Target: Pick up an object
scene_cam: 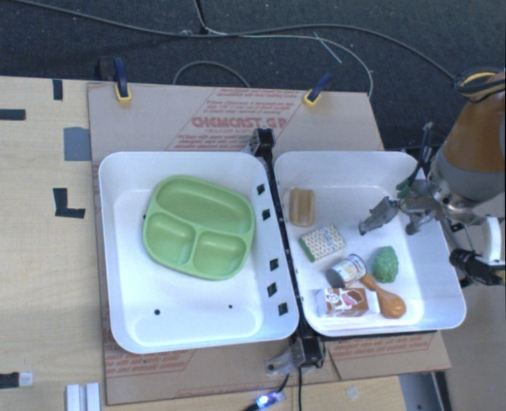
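Observation:
The right bin (424,315) holds several small objects: a tan bread-like block (301,205), a patterned little box (323,242), a small can (348,271), a green broccoli-like lump (386,264), an orange carrot-shaped piece (385,299) and a red-and-white packet (344,302). My gripper (396,221) hangs over the bin's right half, above and slightly right of the green lump. It is open, with nothing between its fingers.
A green divided plate (199,227) lies in the left bin (120,315). A black divider with clips (274,238) runs between the two bins. Clamps (122,88) hold the cardboard sheet at the back, and cables cross the dark floor behind.

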